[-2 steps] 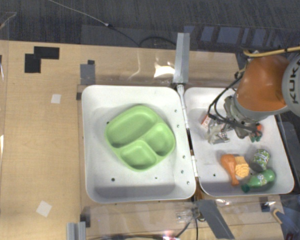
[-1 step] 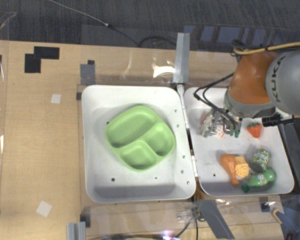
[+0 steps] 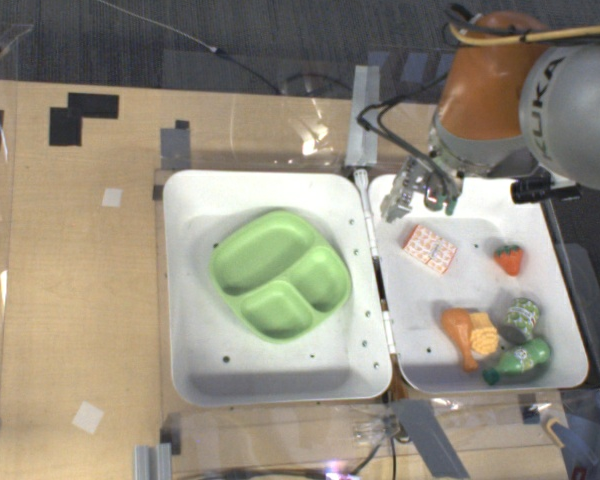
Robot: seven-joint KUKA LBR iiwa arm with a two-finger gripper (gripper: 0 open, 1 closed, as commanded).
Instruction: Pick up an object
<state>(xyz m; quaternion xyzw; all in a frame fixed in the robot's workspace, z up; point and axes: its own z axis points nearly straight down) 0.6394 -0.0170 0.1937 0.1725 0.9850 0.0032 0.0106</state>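
**Pale wood table under glare, dark floor beyond**

The table point(image 3: 70, 298) has a light wood-grain top that runs from the left edge across the near side. Black rectangular patches point(image 3: 80, 116) sit near its far left corner, and two small pale square tags lie on the wood, one toward the far left point(image 3: 112, 197) and one toward the near left point(image 3: 87, 417). A clear sheet seems to cover the top, catching a bright glare spot point(image 3: 315, 140) near the far edge. Grey metal brackets point(image 3: 361, 118) stand at the far edge and along the near edge. Beyond the far edge lies dark grey ribbed floor point(image 3: 230, 8), crossed by a thin pale cable point(image 3: 130, 13).
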